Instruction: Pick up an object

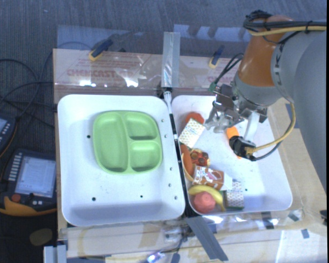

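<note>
1. Two shallow white bins sit side by side on the tabletop: the left bin (77, 201) carries a green divided plate (127, 141), and the right bin (274, 185) carries a scatter of small things.
2. Reaching in from the right, the grey arm (307, 75) bends down over the right bin's upper part, its orange band (257, 59) sitting just above the wrist.
3. At the arm's end the pincer (230, 119) hangs low over the back half of the right bin; whether it is released or clenched I cannot tell, as its tips are lost in clutter.
4. An orange carrot-like piece (232, 131) lies just beside the pincer, towards the bin's middle; its long axis cannot be read, since little of it shows.
5. A patterned packet (191, 132) lies left of the pincer near the divider between the bins, tilted, with its long axis running diagonally from upper right to lower left.
6. A red-orange piece (195, 117) peeks out behind that packet.
7. Further forward lies a red and orange snack wrapper (205, 174), and near the front edge a red fruit (204, 201) touches a yellow banana (208, 190).
8. A yellow cable (282, 136) loops from the wrist over the bin's right side.
</note>
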`<state>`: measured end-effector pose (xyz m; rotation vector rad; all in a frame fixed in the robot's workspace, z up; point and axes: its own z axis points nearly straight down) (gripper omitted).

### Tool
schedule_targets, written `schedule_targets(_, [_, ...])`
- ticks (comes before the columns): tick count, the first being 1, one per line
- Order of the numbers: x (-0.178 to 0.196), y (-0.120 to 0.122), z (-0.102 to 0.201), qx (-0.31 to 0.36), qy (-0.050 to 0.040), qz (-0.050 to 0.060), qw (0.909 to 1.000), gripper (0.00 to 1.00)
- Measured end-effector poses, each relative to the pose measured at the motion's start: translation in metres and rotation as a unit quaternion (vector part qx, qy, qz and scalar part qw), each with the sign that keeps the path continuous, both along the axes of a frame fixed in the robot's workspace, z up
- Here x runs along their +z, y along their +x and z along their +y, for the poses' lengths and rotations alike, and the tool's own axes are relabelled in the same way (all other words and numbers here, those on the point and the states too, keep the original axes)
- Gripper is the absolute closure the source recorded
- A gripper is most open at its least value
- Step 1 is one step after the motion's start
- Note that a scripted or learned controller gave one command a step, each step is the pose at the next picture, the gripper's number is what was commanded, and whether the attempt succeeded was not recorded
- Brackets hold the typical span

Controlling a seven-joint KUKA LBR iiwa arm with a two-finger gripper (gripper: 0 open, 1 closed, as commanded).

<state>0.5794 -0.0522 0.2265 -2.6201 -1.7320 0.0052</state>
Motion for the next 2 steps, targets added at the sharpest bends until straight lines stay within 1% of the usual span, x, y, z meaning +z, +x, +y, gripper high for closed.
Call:
schedule_targets(1, [-0.033, -0.045, -0.048, -0.228, -0.001, 0.001, 0.9737, 1.0])
schedule_targets(2, [0.021, -0.006, 0.018, -0.342, -0.0025, 0.0, 0.9396, 1.0])
